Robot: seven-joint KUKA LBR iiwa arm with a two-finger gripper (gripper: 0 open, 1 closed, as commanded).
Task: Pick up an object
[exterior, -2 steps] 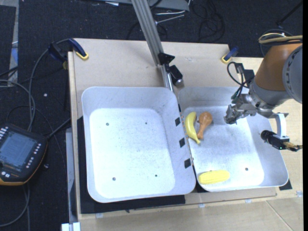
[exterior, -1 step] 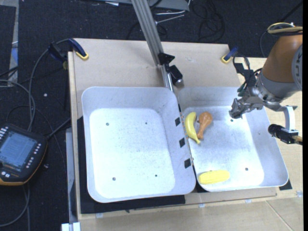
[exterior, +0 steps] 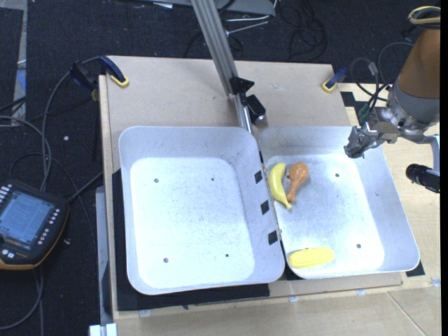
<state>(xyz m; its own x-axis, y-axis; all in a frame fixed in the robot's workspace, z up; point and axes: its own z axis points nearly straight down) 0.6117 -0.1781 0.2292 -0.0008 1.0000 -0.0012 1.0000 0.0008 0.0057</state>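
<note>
In the right bin (exterior: 364, 208) lie a yellow banana (exterior: 278, 184), an orange chicken-drumstick-shaped toy (exterior: 297, 178) touching it on its right, and a flat yellow oval piece (exterior: 311, 257) near the front rim. My gripper (exterior: 357, 148) hangs over the bin's far right corner, well to the right of the banana and drumstick. Nothing is seen between its dark fingers.
The left bin (exterior: 140, 187) stands beside the right one, sharing a raised middle rim. A slanted metal pole (exterior: 220, 47) rises behind the bins. Clamps sit at the bench's back corners. A teach pendant (exterior: 24, 222) lies off the bench at left.
</note>
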